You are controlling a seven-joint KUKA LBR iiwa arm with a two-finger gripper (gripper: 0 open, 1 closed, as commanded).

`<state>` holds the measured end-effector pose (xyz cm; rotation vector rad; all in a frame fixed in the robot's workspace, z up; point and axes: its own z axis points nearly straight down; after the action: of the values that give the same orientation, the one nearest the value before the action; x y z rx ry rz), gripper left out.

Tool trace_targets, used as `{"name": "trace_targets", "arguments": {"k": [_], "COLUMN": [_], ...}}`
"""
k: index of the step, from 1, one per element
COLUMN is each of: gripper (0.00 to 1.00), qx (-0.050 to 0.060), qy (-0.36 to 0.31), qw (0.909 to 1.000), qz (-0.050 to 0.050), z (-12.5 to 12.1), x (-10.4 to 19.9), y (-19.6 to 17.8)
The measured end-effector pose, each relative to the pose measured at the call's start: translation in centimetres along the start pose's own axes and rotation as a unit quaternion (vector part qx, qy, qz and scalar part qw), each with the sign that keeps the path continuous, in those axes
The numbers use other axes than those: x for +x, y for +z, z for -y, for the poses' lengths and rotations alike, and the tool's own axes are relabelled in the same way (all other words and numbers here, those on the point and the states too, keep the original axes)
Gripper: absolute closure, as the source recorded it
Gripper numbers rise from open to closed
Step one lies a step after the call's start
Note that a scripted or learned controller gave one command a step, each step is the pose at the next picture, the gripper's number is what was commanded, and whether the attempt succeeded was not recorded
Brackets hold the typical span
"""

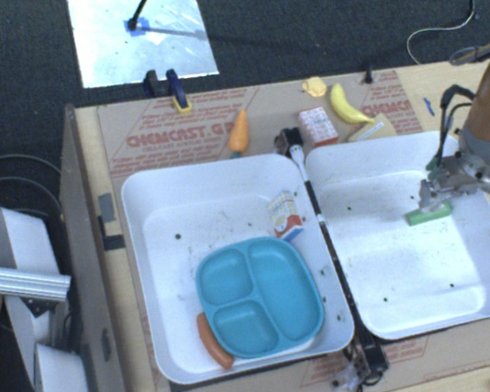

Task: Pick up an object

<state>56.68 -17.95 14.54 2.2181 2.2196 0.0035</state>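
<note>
My gripper [433, 202] hangs over the right bin [403, 308], near its far right part. A small flat green block [429, 215] lies right at the gripper's tip, touching or just under it. The arm's body hides how the gripper meets the block. In the left bin [166, 250] a blue divided plate [260, 295] lies flat. An orange sausage [214, 340] rests at the plate's near left edge. A small white, red and blue packet [285, 214] sits at the plate's far right corner.
Behind the bins on the cardboard lie a carrot [237, 133], a pink-white box [318, 125], a banana [344, 105] and a small yellow piece [314, 87]. A black divider strip [321, 224] runs between the bins. Cables [442, 125] hang beside the arm.
</note>
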Motion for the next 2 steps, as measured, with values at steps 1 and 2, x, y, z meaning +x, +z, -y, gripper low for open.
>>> {"name": "trace_targets", "arguments": {"k": [1,2], "gripper": [1.0,0.0], "qx": [-0.001,0.001], "qy": [-0.005,-0.001], "qw": [1.0,1.0], "qz": [-0.001,-0.001], "z": [1.44,1.46], "x": [8.55,8.09], "y": [-7.74,-7.37]}}
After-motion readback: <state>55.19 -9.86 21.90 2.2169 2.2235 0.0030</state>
